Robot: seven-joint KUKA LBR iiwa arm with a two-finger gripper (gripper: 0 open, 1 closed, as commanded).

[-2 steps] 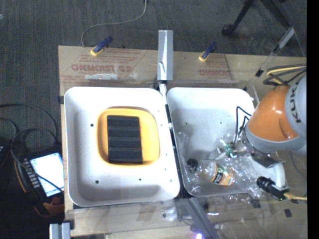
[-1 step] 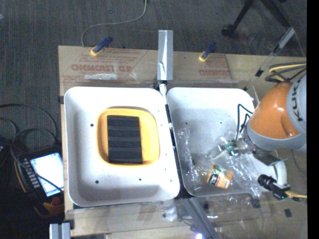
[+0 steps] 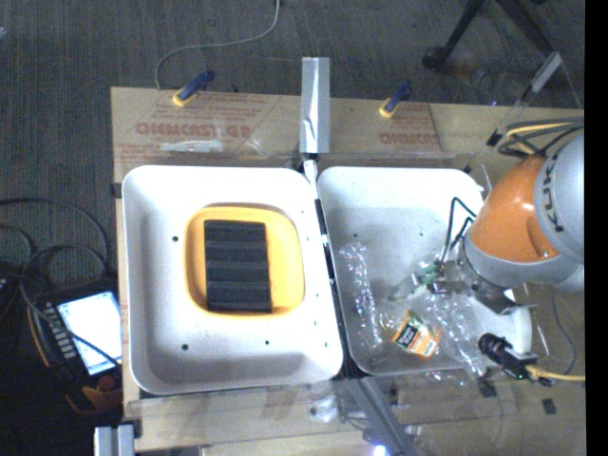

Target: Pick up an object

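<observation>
A yellow tray (image 3: 245, 259) with a black ribbed insert lies flat in the middle of the left bin (image 3: 152, 350). In the right bin (image 3: 380, 207), a small orange and green packet (image 3: 416, 334) lies tilted near the front edge amid crumpled clear plastic wrap (image 3: 356, 283).

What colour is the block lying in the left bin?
The block is black and ribbed, resting on a yellow pad, seen in the camera view.

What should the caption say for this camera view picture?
Robot arm reaches into the right bin of crinkly plastic; left bin holds a yellow tray.
</observation>
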